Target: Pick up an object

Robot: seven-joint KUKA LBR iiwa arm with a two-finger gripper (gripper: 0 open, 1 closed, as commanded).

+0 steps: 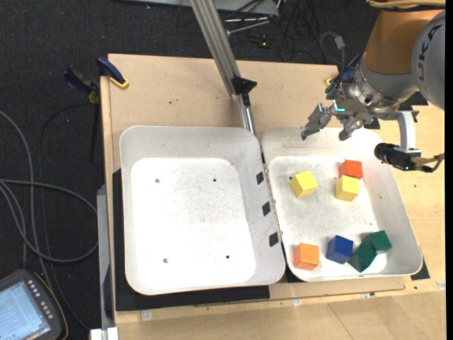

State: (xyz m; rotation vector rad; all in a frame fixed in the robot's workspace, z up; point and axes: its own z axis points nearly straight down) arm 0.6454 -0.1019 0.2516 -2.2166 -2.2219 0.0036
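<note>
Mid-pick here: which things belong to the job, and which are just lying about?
Job: gripper; right white bin holding yellow cubes, red-orange cube, orange cube, blue cube, green cubes.
Lying about: left white bin, blue-and-yellow clamp, grey tablet.

**Readable text: one partial marking**

Part of a dark letter, perhaps "U" or "K", shows on the grey arm [433, 48] near the right edge. The screen [25, 310] at lower left shows lines too small to read.

A single fixed camera looks down at a slant from above the tabletop [177, 83], taking in both white bins [134, 190] and surrounding dark floor [42, 34] from moderate height.
</note>
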